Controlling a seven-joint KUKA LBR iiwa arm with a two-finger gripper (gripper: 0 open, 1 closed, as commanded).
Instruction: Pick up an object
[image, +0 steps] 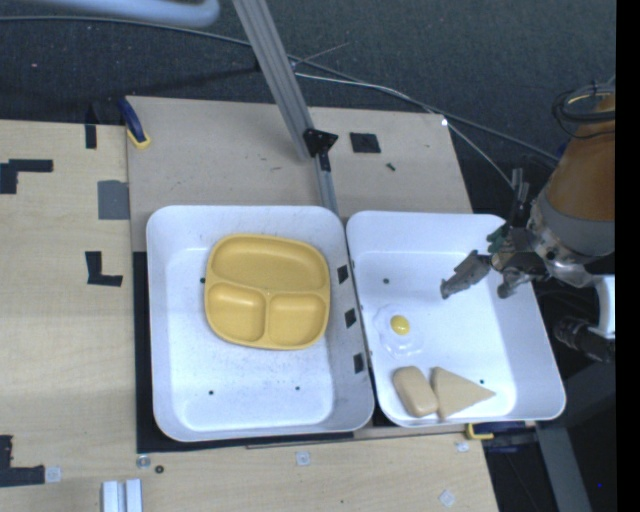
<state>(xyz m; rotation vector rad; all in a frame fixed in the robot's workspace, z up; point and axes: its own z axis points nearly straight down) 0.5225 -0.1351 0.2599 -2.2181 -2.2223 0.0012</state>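
While the gripper (483, 277) hovers apart, seemingly empty, bread pieces (440, 390) lie nearby; egg (400, 326) between.

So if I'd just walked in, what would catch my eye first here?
Probably the yellow divided plate, bright in the middle of the left bin. Next, the arm's gripper hanging over the right bin, where a toy fried egg lies above two pale bread-like pieces at the near edge.
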